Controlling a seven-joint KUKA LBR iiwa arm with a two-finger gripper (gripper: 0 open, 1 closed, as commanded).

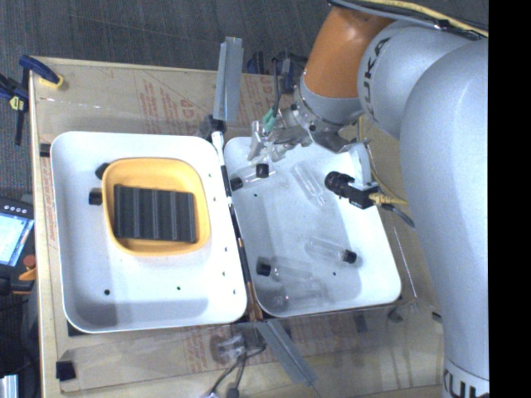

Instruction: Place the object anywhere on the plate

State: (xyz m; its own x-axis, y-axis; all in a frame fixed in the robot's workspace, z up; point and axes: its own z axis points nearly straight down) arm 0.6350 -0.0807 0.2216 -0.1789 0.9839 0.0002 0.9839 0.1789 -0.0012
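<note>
A yellow plate (158,175) with a dark ribbed centre lies in the left bin (83,297). Several clear plastic tubes with black caps lie in the right bin (377,284): one near the middle (309,186), one at the lower right (330,250) and one at the lower left (286,270). My gripper (265,143) hangs over the right bin's far left corner, just above a small black cap (262,170). Another black cap (236,182) sits by the bin's left wall. Nothing can be made out in the gripper.
The grey arm with its orange band (344,52) covers the bench's right side. A black connector (347,188) sticks out over the right bin. A metal rail (228,81) stands behind the divider between the bins. Clamps (37,69) sit at the far left.
</note>
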